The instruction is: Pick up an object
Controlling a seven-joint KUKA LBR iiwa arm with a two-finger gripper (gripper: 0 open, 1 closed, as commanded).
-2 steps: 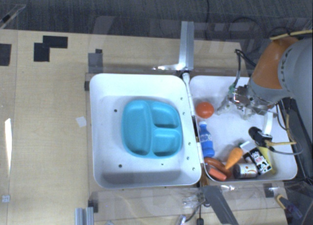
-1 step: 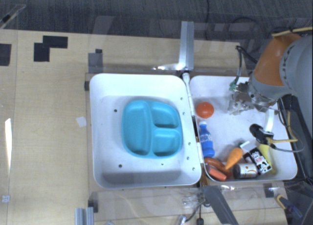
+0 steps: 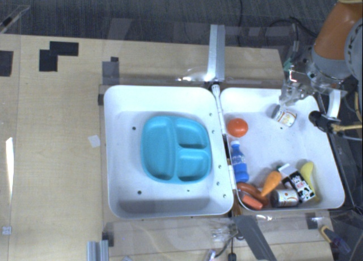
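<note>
Seemingly the gripper (image 3: 287, 108) hangs over the right bin (image 3: 323, 140) with a small pale object (image 3: 286, 118) at its fingertips; whether they clamp it cannot be told; the next move calls for a clean lift to test that.

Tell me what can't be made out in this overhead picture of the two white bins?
- Gripper: small and glary in the camera view; what it is doing with the small pale object beneath it is unclear.
- That pale object: too small to identify.
- Red sausage-shaped toy: partly covered by the orange carrot toy.
- Dark label-wrapped can: print too blurred to read.
- Grey arm with orange band: cut off by the right edge.
</note>
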